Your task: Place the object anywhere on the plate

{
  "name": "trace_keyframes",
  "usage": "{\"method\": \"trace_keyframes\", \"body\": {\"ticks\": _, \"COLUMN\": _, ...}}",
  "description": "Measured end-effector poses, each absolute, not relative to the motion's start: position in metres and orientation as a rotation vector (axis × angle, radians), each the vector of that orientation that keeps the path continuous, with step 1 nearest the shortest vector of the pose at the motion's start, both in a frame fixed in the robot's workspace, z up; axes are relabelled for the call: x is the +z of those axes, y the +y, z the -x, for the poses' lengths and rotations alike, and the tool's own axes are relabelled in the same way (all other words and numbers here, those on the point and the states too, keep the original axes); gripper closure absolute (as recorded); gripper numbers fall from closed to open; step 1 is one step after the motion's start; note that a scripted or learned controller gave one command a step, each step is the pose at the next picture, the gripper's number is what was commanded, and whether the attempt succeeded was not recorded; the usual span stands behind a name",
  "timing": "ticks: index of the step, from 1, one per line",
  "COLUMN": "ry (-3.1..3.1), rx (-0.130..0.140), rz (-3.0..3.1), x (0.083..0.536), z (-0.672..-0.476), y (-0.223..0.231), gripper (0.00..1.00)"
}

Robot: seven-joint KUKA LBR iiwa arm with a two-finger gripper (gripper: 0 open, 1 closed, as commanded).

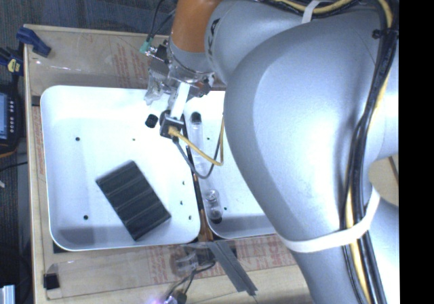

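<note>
1. The black ribbed slab (133, 200) lies flat on the floor of the white bin (61, 160) on the view's left, toward that bin's lower middle.
2. Its long axis slants from upper left to lower right in the view, square to neither bin wall.
3. The claw (166, 100) hangs over the same bin's upper right corner, well apart from the slab. Whether it is released or clenched cannot be told.
4. The slab looks stiff, thin and light, and its ribs should resist slipping. Gripping across the short width at mid-length seems best.
</note>
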State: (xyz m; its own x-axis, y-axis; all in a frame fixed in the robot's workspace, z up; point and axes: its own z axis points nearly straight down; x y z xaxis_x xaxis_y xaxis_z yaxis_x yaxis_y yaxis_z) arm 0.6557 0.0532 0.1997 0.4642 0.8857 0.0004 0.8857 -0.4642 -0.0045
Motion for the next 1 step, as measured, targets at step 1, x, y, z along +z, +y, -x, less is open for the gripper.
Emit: {"method": "trace_keyframes", "body": {"ticks": 1, "ry": -1.626, "rx": 0.009, "rz": 2.684, "x": 0.0899, "z": -0.6421, "y": 0.1315, "gripper": 1.00}}
